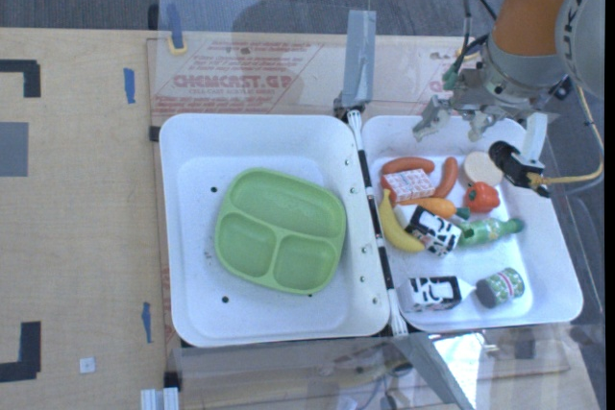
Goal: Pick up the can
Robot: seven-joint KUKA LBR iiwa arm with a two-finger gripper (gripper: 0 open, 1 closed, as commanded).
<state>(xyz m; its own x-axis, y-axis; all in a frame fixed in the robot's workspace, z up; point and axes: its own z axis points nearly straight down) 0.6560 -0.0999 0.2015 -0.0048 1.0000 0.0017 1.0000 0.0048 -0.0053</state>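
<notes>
The can (501, 287), lying on its side with a green label and a grey end, rests near the front right corner of the right bin (562, 278). My gripper (453, 122) hangs over the back edge of that bin, well behind the can and a little to its left. Its two fingers are spread open with nothing between them. The orange-banded wrist rises behind it at the upper right.
Between gripper and can lie sausages (407, 165), a red box (409, 183), a banana (394, 226), a tomato (482, 197), a green bottle (490, 229) and two black-and-white cartons (434, 230) (436, 293). The left bin (192, 158) holds a green divided plate (279, 230).
</notes>
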